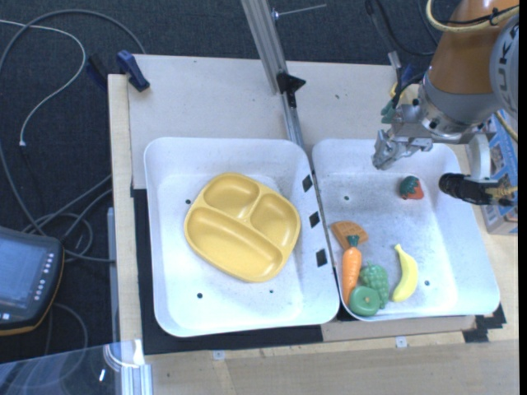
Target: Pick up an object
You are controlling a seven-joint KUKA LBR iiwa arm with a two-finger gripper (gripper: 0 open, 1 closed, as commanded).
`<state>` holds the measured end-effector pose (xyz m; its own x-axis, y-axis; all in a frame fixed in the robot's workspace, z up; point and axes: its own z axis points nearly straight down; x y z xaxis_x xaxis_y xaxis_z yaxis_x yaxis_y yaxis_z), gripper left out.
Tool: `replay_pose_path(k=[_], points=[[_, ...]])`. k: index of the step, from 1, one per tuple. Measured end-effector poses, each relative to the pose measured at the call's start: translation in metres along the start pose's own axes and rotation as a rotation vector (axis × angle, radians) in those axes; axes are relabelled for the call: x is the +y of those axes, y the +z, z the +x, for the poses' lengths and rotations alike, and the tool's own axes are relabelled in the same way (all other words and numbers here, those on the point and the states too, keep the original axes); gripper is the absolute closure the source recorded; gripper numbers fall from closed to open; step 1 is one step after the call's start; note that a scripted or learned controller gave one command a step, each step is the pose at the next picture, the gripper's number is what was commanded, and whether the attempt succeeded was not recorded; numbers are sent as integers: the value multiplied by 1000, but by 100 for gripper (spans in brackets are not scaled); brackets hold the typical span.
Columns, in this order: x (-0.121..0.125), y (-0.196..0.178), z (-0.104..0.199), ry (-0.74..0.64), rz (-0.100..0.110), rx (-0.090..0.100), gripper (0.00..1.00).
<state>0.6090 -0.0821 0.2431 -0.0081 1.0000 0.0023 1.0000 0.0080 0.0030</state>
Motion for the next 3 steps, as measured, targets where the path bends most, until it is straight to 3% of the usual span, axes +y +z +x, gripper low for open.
replay_pose_path(k=[3], points=[[31, -3, 161, 1, 0, 0, 100]])
